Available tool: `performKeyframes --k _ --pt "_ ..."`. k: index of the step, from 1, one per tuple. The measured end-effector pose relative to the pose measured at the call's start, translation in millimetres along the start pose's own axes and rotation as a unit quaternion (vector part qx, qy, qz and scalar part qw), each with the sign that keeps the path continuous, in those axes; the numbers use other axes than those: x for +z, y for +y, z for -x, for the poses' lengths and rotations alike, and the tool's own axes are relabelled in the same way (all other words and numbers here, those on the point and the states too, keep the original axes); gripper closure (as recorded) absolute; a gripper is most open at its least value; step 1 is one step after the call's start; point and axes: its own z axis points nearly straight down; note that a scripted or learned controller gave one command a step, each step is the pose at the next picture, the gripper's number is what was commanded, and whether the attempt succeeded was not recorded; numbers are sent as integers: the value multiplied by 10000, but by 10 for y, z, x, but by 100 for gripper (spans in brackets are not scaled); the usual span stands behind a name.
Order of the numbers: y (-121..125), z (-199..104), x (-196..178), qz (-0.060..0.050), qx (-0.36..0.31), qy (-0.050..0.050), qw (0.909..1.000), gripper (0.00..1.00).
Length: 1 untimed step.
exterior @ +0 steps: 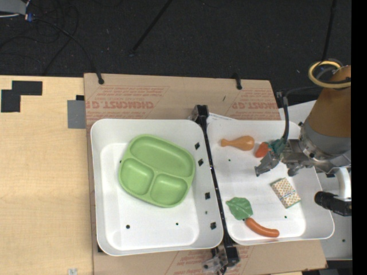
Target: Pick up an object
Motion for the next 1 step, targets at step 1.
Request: performKeyframes --k 1 --pt "26 2 -59 61 -9 -11 10000 0"
